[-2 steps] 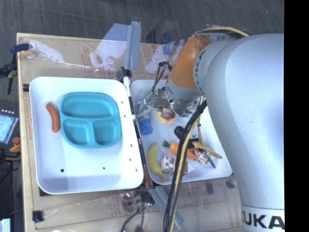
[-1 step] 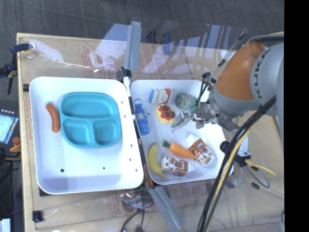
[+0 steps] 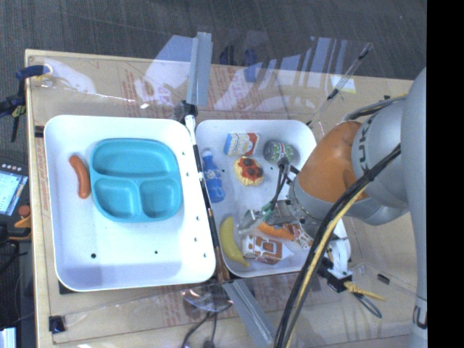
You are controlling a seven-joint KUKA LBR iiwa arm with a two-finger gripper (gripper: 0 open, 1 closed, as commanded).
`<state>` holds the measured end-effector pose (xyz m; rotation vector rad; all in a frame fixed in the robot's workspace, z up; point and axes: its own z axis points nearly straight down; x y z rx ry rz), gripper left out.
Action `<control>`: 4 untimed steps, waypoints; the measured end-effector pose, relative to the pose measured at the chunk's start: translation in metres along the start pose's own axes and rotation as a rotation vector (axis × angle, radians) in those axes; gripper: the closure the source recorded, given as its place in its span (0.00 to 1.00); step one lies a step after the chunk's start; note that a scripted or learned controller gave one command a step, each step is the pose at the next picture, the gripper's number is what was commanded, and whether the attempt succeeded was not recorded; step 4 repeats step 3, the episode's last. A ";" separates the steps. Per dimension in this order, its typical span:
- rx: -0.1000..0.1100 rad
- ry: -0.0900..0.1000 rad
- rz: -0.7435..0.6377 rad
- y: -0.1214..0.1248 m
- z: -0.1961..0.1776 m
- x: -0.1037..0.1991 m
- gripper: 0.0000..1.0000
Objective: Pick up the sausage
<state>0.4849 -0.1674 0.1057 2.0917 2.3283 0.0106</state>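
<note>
Orange-brown, the sausage (image 3: 80, 176) lay in the left bin (image 3: 58, 259) at nine o'clock of the blue tray (image 3: 138, 178). The end effector (image 3: 270, 220) hung over the right bin (image 3: 308, 133) near a carrot (image 3: 277, 231) — a wrong grab looked likely. Its grip state I couldn't tell — the arm (image 3: 362, 172) hid much.

Grey arm (image 3: 377, 158) reaching from right, claw (image 3: 270, 214) lowered

Bench (image 3: 109, 85) with two white bins (image 3: 116, 263)
</note>
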 end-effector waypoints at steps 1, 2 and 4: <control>0.003 -0.002 0.000 -0.001 -0.009 -0.002 1.00; 0.016 0.007 -0.127 0.049 0.016 0.025 1.00; 0.016 0.007 -0.127 0.049 0.016 0.025 0.00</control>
